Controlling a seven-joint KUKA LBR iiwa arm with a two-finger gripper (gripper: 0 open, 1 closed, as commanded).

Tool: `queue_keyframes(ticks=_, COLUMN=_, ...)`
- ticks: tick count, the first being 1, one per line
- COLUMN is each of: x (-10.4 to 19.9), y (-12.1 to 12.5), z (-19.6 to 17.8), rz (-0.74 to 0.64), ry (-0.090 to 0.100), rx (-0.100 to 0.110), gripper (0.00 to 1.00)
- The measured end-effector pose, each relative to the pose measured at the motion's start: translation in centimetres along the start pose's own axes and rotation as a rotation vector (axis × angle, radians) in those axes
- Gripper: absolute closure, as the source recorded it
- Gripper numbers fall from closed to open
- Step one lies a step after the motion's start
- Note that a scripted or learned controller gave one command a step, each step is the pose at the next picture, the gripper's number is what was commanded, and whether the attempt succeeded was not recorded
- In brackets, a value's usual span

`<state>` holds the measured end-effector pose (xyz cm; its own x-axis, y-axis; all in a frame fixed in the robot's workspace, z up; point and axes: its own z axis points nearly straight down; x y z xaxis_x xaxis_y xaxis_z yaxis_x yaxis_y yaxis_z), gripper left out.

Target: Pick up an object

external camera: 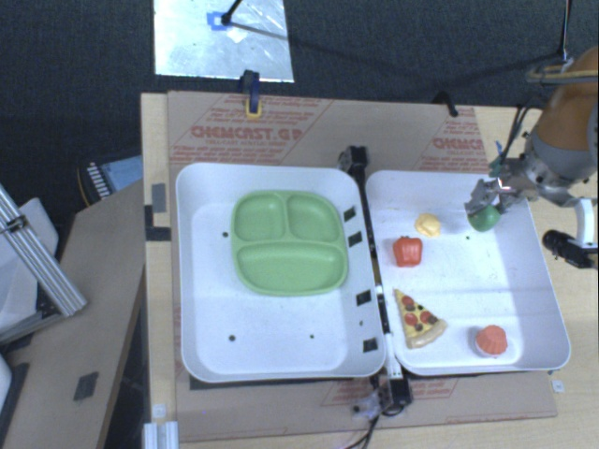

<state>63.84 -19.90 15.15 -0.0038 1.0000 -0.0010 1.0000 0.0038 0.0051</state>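
In the right bin (524,279) lie a red pepper-like toy (407,251), a small yellow piece (428,224), a pizza slice (418,318) and a round red-and-white piece (490,340). My gripper (489,204) hangs over the bin's upper right part, reaching in from the right. A green round object (484,218) sits right at its fingertips, between them as far as I can see. Whether it is lifted off the bin floor I cannot tell.
The left bin (201,344) bears a green divided plate (288,242). A black clamp (357,160) sits on the rim between the bins. A black bracket (566,247) juts in at the right bin's right edge. Cardboard lies under both bins.
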Motion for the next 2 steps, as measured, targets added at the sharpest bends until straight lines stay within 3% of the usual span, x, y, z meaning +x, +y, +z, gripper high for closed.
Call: queue_keyframes(ticks=2, x=-0.2, y=0.3, z=-10.8, rz=-0.001, ry=-0.002, rx=-0.003, gripper=1.00)
